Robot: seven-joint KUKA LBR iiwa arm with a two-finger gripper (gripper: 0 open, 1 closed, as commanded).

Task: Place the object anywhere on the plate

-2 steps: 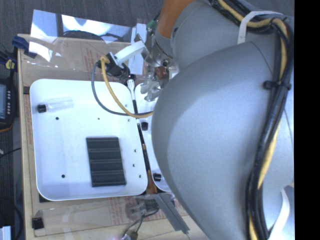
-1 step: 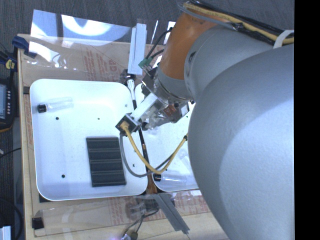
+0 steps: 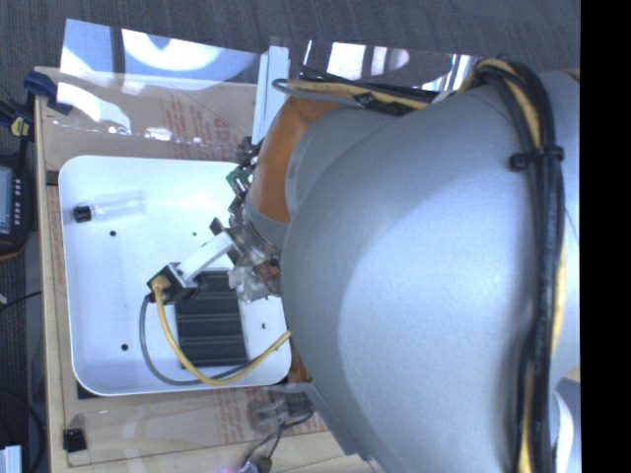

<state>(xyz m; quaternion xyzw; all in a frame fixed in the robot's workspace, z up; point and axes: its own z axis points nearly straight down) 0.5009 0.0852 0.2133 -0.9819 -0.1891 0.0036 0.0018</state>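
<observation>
Well, the big grey arm covers most of the right side and hangs over the white bin on the left. An orange band shows just above the wrist. The gripper is low over the bin, close to its right wall and about halfway down. It is mostly hidden under the arm, so I cannot tell if it is let go, squeezed tight or holding something.

The object looks to be a small clear tube with a black cap. It lies flat on the bin floor near the top left corner, with the cap end pointing left. It is well apart from the gripper, and nothing touches it.

Two tiny dark dots sit on the bin floor. One is just below the tube and the other is near the lower left corner. The bin rests on a pale wooden bench
</observation>
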